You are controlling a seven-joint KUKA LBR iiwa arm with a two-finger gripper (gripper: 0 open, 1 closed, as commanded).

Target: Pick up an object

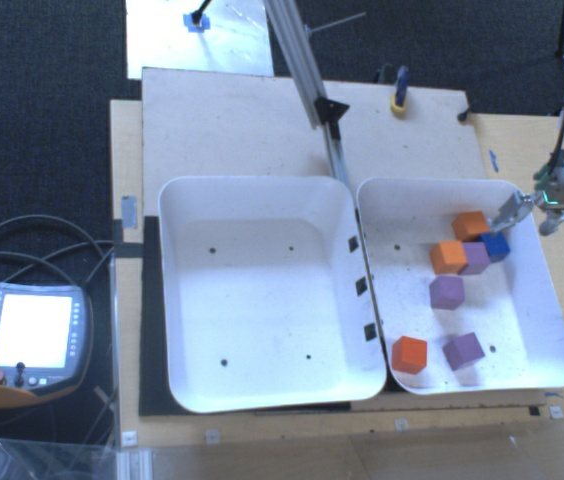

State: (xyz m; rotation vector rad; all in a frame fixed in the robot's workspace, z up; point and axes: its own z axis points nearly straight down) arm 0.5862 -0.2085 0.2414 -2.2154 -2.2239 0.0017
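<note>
A handheld control pad (24, 343) is seen on the dark floor at far left, beside the bench. The left bin (177, 298) is next. In the right bin (552, 308), seven blocks are scattered: an orange block (409, 354) near the front wall, a purple block (463, 349) beside it, another purple block (446, 291) mid-bin, then an orange block (449, 256) touching a purple one (475, 257), with a blue block (495, 245) and an orange block (469, 224) behind. The gripper (528, 214) is held over the bin's far right rim; whether it is spread or closed cannot be told.

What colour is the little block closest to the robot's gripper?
Blue. The block sits beside the gripper in the camera view.
</note>
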